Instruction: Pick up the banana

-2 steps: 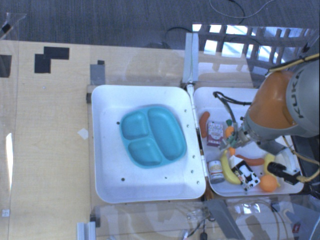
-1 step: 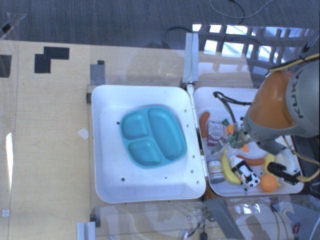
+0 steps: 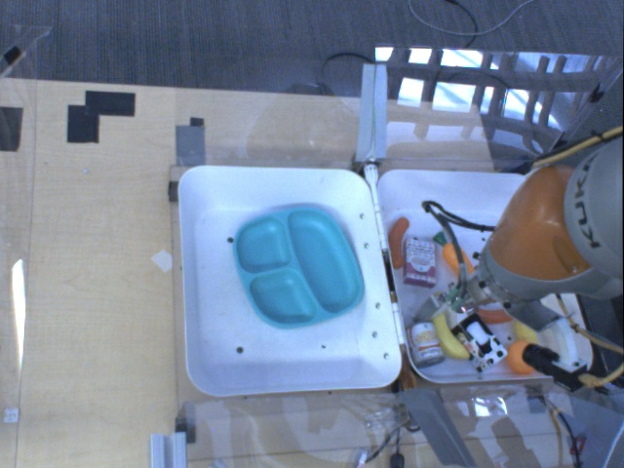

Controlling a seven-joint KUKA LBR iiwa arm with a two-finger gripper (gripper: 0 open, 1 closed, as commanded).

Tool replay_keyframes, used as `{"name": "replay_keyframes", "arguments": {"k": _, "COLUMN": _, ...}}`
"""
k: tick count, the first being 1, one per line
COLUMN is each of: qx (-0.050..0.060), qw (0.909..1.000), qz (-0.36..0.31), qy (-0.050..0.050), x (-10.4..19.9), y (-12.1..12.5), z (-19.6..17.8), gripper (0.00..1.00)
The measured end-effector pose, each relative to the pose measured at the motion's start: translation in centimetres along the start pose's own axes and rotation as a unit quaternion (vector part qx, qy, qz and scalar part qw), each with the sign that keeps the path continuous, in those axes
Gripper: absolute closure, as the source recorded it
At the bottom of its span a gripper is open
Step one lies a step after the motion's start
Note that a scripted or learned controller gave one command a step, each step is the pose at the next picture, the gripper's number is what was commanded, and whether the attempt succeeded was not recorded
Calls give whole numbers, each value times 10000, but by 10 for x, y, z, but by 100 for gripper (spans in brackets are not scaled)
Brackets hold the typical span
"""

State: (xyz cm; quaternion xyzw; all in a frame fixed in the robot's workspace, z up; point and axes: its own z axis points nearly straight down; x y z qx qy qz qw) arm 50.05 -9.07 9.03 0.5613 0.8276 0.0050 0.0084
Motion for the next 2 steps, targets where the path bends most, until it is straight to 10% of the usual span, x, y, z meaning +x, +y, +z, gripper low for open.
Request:
{"name": "replay_keyframes", "arguments": {"k": 1, "qx": -35, "qw": 10000, "qz": -9, "qy": -6, "x": 0, "y": 4, "z": -12, "gripper": 100}}
{"name": "replay_keyframes", "arguments": {"k": 2, "qx": 54, "qw": 9968, "qz": 798, "qy": 25, "x": 53, "y": 51, "z": -120, "gripper": 100}}
